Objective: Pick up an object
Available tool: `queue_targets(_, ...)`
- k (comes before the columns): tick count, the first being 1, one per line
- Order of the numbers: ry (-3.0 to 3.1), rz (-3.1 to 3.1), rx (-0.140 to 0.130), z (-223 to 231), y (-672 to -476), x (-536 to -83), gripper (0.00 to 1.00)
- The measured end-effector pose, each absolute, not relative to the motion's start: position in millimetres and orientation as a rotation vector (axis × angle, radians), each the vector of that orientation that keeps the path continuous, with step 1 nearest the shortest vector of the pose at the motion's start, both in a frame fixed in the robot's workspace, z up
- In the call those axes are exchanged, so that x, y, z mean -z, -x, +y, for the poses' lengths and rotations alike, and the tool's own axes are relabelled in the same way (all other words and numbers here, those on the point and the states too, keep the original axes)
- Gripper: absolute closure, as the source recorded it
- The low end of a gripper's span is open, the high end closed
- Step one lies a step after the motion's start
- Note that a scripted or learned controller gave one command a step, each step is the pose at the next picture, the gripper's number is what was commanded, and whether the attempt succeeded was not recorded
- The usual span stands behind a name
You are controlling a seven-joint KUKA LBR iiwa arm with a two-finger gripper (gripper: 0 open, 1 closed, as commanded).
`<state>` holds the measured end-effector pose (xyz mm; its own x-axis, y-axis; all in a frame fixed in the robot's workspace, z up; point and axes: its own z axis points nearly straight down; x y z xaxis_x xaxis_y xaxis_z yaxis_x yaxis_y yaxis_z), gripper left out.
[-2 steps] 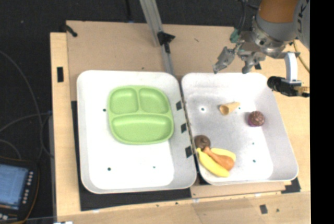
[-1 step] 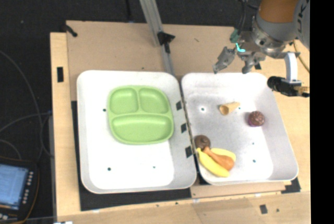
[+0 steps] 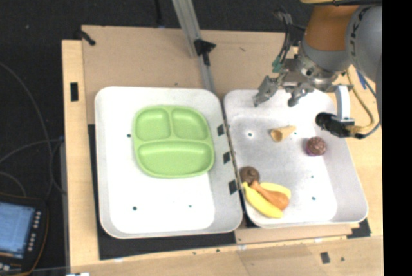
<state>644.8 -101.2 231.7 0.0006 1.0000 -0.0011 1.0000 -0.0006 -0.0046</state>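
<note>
The right bin keeps all its objects; the gripper hovers over its far edge, fingers spread wide, holding nothing. The banana, purple fruit and small cone lie unpicked; I judge the grasp is not started.

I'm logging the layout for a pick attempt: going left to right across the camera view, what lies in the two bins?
Green divided plate → brown donut → yellow banana → small cone-shaped piece → dark purple round object.
</note>
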Motion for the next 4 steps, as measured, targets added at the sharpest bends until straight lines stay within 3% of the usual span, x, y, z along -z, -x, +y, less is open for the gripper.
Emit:
queue_targets(2,2.221,-2.218,-0.007,-104.8,-631.5,-129.4,0.00)
queue_targets(3,2.231,-2.216,0.003,-106.3,-634.0,-144.9,1.00)
queue_targets(4,2.228,-2.224,0.006,-116.6,-634.7,-204.3,1.00)
